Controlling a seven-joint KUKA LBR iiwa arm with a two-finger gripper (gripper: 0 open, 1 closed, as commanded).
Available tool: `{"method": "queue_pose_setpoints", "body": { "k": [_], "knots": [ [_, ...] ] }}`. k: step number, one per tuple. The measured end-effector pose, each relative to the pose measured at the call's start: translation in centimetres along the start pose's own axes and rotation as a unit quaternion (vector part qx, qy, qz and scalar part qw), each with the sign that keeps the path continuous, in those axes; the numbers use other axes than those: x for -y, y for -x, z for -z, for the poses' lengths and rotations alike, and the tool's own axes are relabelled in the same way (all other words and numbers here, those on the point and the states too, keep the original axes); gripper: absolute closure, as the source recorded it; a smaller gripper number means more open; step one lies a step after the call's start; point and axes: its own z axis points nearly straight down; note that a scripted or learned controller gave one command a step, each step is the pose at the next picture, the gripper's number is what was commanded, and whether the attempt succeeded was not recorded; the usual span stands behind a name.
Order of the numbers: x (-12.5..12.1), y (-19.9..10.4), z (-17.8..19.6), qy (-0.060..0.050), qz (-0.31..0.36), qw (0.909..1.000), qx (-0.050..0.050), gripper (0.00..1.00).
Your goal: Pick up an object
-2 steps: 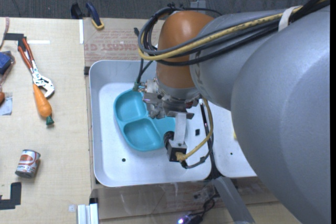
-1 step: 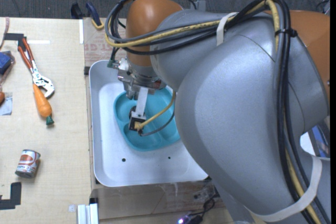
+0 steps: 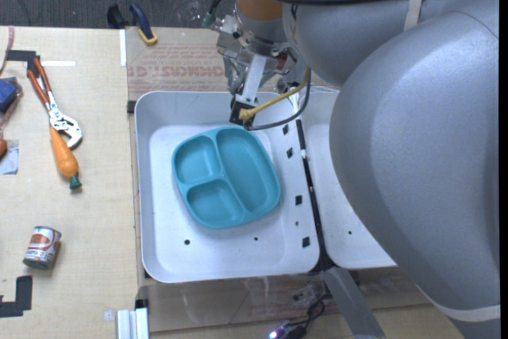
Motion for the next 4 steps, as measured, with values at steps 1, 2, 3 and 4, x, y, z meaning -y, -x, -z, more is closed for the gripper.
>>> {"method": "queue_pose_setpoints", "body": {
  "k": [1, 2, 3, 4],
  "knots": [
    [-0.1, 1.5, 0.9, -0.001, 0.186, 0.9826, 0.000, 1.00],
    [9.4, 0.7, -3.0, -0.001, 0.372, 0.9283, 0.000, 1.00],
    [-0.7, 4.3, -14.2, 0.001, 0.198, 0.9803, -0.001, 1.00],
    [7.1, -0.7, -4.1, 0.000, 0.145, 0.9895, -0.001, 1.00]
  ]
}}
